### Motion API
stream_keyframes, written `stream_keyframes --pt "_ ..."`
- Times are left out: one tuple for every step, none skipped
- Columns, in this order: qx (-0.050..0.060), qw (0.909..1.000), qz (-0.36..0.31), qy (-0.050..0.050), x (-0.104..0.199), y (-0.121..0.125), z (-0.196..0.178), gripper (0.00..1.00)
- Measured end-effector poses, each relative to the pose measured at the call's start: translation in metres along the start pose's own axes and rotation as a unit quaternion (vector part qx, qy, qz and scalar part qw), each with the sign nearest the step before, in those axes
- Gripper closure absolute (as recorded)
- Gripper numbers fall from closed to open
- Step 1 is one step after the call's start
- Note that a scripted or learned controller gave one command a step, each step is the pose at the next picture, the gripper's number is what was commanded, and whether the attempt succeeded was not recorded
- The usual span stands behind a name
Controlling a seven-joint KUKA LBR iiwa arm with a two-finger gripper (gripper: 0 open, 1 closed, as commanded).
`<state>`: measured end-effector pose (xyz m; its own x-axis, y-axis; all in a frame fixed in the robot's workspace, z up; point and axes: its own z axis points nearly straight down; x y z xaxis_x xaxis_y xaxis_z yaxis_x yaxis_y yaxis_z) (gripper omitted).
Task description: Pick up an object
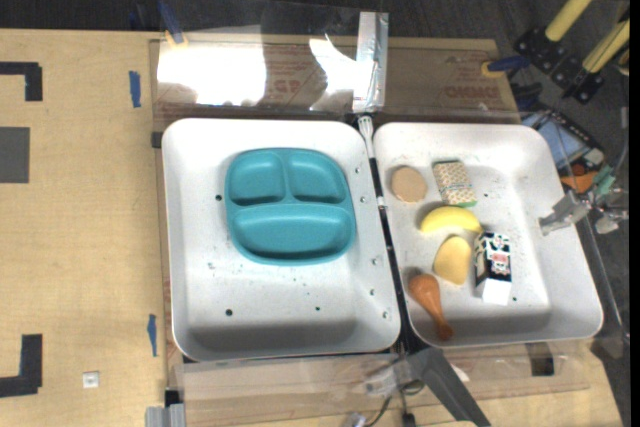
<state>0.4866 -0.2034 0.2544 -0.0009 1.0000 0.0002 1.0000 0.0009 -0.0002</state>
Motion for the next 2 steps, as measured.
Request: stream_keyframes --pt "0.005 0.9997 0.022 0.002 0.052 -0.01 0.152 0.0" --pt "0.0 0.9997 0.024 0.0 0.051 -0.007 0.14 1.0"
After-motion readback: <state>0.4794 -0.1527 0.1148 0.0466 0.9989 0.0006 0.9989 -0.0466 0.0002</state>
